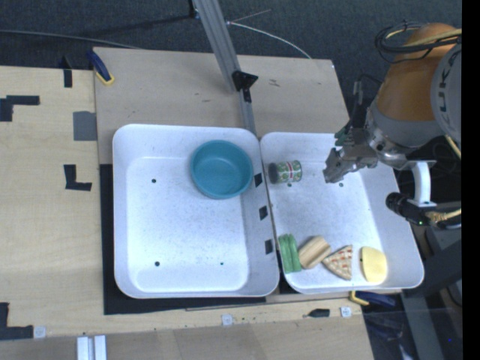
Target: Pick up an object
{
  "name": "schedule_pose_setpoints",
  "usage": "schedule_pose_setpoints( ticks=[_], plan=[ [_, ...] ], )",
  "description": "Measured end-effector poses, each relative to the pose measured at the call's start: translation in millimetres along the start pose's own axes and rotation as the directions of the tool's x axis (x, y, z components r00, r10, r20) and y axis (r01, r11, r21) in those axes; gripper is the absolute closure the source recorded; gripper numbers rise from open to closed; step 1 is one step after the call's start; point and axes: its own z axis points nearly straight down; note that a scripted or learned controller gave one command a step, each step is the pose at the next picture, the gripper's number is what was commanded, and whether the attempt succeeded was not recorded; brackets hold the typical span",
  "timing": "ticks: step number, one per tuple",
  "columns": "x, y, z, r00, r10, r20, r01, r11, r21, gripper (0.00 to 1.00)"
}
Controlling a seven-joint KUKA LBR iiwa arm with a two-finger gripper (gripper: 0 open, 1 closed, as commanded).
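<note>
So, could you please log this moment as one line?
gripper: above right bin, nothing seen held | small can: lying left of gripper | blue bowl: left bin

This is a robotics lab bench, not a home or a shop. A plywood bench top marked with black tape pieces carries two shallow white bins on a dark mat. An aluminium pole slants in over the far edge, loose cables trail across dark carpet, and the grey-and-orange industrial arm stands at the right edge.
</note>
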Motion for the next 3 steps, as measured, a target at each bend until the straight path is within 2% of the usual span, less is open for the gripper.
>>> schedule_pose_setpoints(
  ticks=[1,2,3],
  plan=[
    [47,13,12,1.0,0.0,0.001,0.0,1.0,0.001,1.0],
    [106,26,18,1.0,-0.001,0.001,0.001,1.0,0.001,1.0],
    [165,28,8,1.0,-0.001,0.0,0.001,1.0,0.001,1.0]
  ],
)
